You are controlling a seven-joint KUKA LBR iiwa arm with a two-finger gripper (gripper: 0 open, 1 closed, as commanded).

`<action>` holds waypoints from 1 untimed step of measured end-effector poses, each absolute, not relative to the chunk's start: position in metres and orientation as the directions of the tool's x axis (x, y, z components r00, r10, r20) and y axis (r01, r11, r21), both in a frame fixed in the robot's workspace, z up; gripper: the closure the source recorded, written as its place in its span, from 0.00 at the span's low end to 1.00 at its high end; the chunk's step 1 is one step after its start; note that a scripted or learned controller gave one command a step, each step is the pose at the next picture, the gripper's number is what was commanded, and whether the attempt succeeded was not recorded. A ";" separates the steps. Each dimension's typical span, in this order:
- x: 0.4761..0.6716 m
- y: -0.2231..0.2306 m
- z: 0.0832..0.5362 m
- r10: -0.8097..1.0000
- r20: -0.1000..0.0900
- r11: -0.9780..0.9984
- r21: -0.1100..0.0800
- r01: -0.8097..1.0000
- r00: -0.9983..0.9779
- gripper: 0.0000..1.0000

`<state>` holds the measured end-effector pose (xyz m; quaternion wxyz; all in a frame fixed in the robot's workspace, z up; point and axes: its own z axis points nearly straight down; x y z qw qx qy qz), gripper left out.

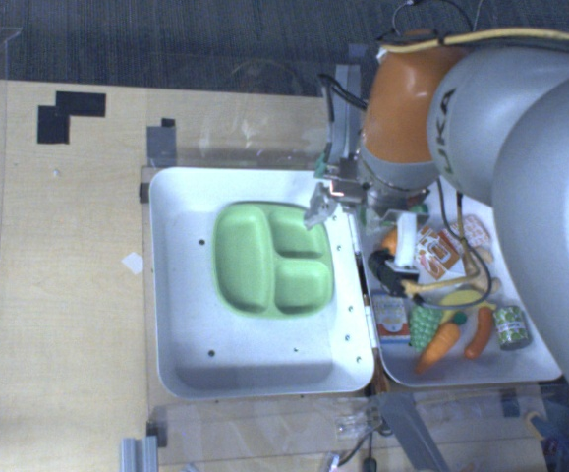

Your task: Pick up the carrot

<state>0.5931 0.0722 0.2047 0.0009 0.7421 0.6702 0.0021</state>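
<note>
Grey arm [520, 136] looms nearest, its gripper [321, 205] over the green tray [269, 260] in the left bin [181, 293]; whether it is open cannot be told. One orange carrot [439, 344] lies tilted in the right bin [520, 367], touching a sausage [479, 331], beside a can [511, 326] and banana [451, 293].

The arm [500, 116] covers the far part of the right bin [544, 362] and runs off the picture's right and top edges. Whether the end effector [320, 209] is open or closed is hard to make out; it is small and blurred against the green tray [264, 264]. In the right bin, cables cross the packets [436, 254], whose print is unreadable. The green top [424, 327] of the carrot [439, 345] blends with the clutter there. The bench [58, 293] is cut off at the left and near edges.
</note>
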 end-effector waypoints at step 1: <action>0.538 0.124 0.107 0.989 0.001 0.149 0.002 0.989 -0.149 0.00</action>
